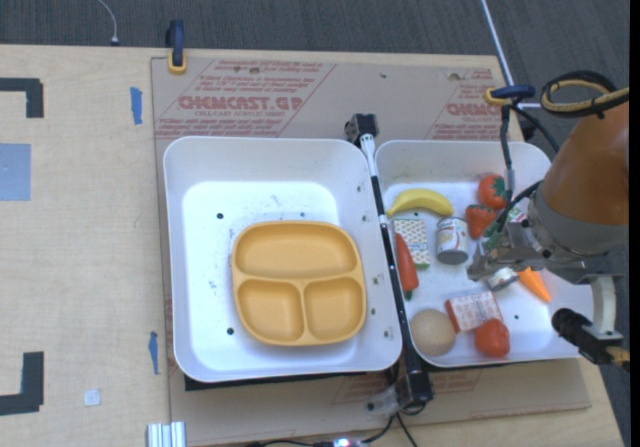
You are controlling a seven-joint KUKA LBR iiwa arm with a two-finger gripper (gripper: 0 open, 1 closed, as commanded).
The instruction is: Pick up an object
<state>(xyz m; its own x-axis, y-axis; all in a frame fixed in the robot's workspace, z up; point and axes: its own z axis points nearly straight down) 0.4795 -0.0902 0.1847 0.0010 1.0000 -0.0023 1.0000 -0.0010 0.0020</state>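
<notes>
Gripper (497,265) hangs low over the right bin (455,157), toward its right side, under the grey wrist and orange band of the arm (590,185); whether it is apart or together I cannot tell, as the metal parts are seen from above and blur together; nothing can be seen held in it. Nearest in that bin lie a pale round object (433,331), a red tomato-like piece (492,337) and a red-and-white packet (473,310) just beside them; an orange carrot (535,284) lies just right of the gripper; farther back a small can (452,239) stands near a patterned packet (412,240), with a long red piece (405,264) along the left wall; farthest are a yellow banana (420,201) and a red strawberry (490,190). Left of all this, the left bin (195,235) holds a yellow divided plate (298,281).
</notes>
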